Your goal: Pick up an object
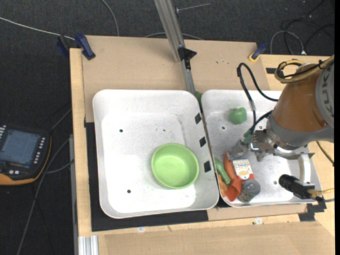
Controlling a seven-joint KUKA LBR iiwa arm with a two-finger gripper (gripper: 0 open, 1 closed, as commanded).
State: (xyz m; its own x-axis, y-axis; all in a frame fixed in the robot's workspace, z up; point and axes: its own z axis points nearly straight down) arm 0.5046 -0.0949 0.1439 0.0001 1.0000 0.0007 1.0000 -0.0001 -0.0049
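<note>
Two white bins sit side by side. The left bin (133,121) holds a green bowl (175,166) at about five o'clock, and the right bin (265,179) holds a small green fruit-like piece (238,115) near eleven o'clock and a huddle at seven o'clock: an orange carrot-shaped toy (229,170), a white-and-orange packet (242,168) and a grey round thing (249,188). The gripper (251,144) hangs over the middle of the right bin, at twelve o'clock from the packet and five o'clock from the green piece; whether it is spread or closed cannot be told.
</note>
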